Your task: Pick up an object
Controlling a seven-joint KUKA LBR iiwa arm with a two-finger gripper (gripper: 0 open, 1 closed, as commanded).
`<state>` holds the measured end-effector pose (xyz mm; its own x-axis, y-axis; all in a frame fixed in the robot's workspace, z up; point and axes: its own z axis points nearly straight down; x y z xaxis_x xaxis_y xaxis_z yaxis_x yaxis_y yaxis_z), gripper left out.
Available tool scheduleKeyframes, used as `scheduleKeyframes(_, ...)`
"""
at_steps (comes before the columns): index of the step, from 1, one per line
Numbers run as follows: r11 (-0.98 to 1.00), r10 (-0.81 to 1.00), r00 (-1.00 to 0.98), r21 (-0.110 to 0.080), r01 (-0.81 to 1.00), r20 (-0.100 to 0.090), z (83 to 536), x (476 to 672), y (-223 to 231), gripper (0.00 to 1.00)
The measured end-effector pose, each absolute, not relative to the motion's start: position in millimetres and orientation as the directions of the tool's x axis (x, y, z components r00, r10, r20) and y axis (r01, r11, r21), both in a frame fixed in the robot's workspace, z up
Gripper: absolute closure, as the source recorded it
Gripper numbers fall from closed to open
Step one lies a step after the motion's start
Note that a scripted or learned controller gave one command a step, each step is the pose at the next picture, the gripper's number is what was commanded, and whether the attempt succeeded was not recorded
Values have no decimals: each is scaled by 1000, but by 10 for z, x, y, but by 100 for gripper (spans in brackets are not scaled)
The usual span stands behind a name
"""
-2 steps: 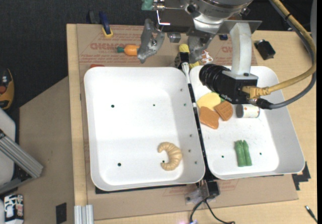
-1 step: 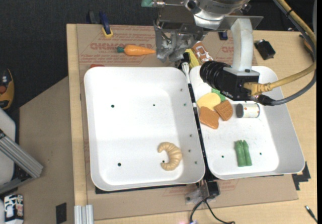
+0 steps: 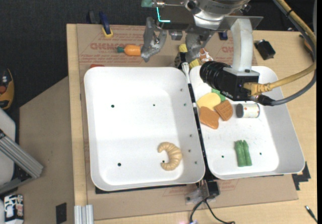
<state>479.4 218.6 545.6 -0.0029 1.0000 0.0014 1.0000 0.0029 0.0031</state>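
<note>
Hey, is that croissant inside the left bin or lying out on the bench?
Inside. The croissant lies flat on the floor of the left bin, near its front right corner, within the raised rim.

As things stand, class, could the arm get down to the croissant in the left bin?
Probably yes. The croissant lies alone on the bare floor of the left bin, nothing over or beside it. The gripper hangs above the far edge of the bins, so it would need to travel across and down.
</note>
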Motion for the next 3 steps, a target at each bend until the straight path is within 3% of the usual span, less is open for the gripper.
scheduleKeyframes(1, 4, 1000, -4, 8, 1000, 3, 5565, 4797, 2195, 100)
scheduleKeyframes(2, 4, 1000, -4, 6, 1000, 3, 5559, 4797, 2194, 0)
scheduleKeyframes(3, 5, 1000, -5, 11, 1000, 4, 5667, 4801, 2202, 100)
